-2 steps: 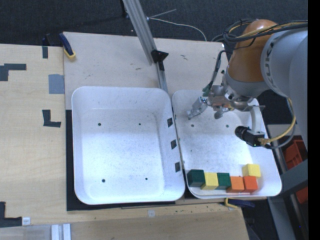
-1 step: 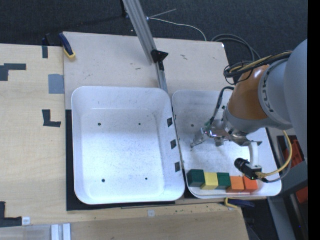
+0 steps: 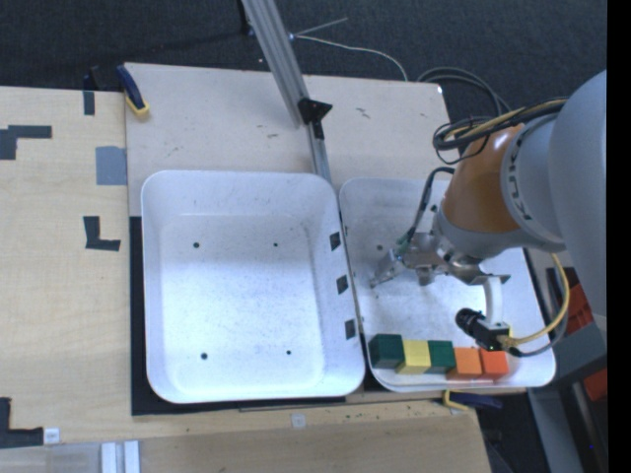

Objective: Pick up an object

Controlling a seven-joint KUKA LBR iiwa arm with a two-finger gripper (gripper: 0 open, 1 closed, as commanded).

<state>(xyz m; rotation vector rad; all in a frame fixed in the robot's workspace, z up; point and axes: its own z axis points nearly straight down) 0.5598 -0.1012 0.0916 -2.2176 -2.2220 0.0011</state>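
A row of small blocks lies along the front wall of the right bin [image 3: 523, 294]: a dark green block [image 3: 386, 350], a yellow block [image 3: 417, 355], another green block [image 3: 441, 356], an orange block [image 3: 468, 362] and a red-orange block [image 3: 493, 364]. My gripper [image 3: 402, 272] hangs over the middle-left of the right bin's floor, well behind that row. It is open, with one thin finger toward the left and one toward the right, and only bare bin floor between them. The grey arm with its orange band reaches in from the right.
The left bin [image 3: 158, 264] sits beside the right one, with their walls meeting near the middle. A slanted metal pole [image 3: 281, 57] runs from the top down to the bins' shared back corner. Cables [image 3: 552, 304] loop by the arm at the right bin's right side.
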